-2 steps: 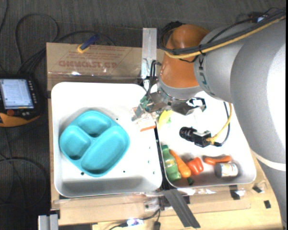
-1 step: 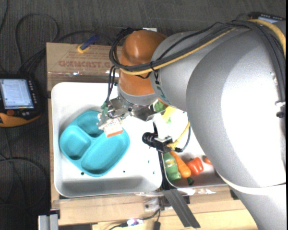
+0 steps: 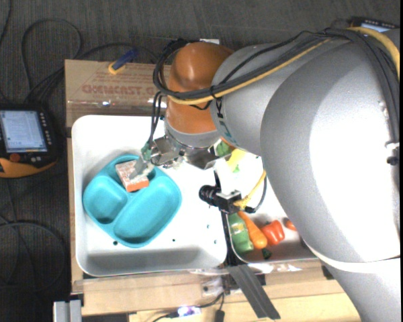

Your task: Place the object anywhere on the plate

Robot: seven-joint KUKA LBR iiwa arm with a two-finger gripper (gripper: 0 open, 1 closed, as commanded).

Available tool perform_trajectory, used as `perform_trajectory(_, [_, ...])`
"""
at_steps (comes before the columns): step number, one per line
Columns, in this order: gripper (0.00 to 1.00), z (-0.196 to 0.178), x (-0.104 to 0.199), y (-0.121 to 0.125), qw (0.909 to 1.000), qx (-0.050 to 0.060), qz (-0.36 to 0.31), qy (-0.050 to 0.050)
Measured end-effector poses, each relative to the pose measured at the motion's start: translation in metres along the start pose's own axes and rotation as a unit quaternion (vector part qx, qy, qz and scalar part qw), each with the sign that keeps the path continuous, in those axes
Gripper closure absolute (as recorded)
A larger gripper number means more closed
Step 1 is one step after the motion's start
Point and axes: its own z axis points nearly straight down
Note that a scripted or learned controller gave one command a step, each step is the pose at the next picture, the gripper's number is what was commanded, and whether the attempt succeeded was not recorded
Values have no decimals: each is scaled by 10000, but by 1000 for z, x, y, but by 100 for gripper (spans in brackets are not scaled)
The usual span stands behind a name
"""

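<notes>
A blue divided plate (image 3: 134, 203) lies in the left white bin (image 3: 101, 257). A small object (image 3: 131, 176), pinkish-grey on top with an orange edge, sits at the plate's upper compartment near its far rim. My gripper (image 3: 148, 163) hangs right over that spot, reaching down from the orange wrist band (image 3: 191, 79), with its tip touching or almost touching the object. The arm's bulk hides how the object is held, if it is held at all.
The right bin (image 3: 269, 253) holds several toy foods, among them an orange carrot (image 3: 253, 230), a red pepper (image 3: 274, 231), a green piece (image 3: 238, 232) and a yellow piece (image 3: 236, 158). A cardboard box (image 3: 107, 82) lies behind the left bin. A teach pendant (image 3: 19, 136) rests at far left.
</notes>
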Motion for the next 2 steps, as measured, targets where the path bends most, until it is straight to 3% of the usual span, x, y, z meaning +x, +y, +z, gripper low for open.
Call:
perform_trajectory(1, [100, -8, 2, 0, 10000, 15, -11, 8])
perform_trajectory(2, [0, -8, 2, 0, 10000, 16, -11, 9])
